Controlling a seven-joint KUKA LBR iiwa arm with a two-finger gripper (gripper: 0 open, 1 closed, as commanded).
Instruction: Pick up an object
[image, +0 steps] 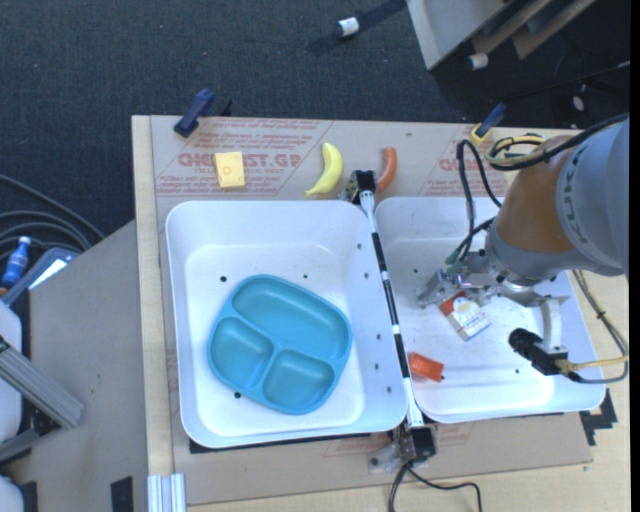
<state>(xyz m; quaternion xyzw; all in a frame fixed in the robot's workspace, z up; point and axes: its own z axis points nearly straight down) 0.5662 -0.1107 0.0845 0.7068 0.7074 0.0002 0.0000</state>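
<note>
We see three candidate things. A blue plate (281, 343) with three compartments lies flat in the left bin (190, 235), slightly turned, filling much of its floor. In the right bin (420, 215) a small orange piece (425, 368) rests near the front left corner, beside the divider. Farther right, mid-bin, a small packet (467, 318), whitish with red at one end, lies tilted; its print is too small to read, perhaps a wrapper.

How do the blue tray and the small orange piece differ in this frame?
The blue tray lies in the left bin; the orange piece lies in the right bin. The tray is far larger. The tray has three compartments; the orange piece is a plain chunk. Both lie apart from the gripper.
</note>
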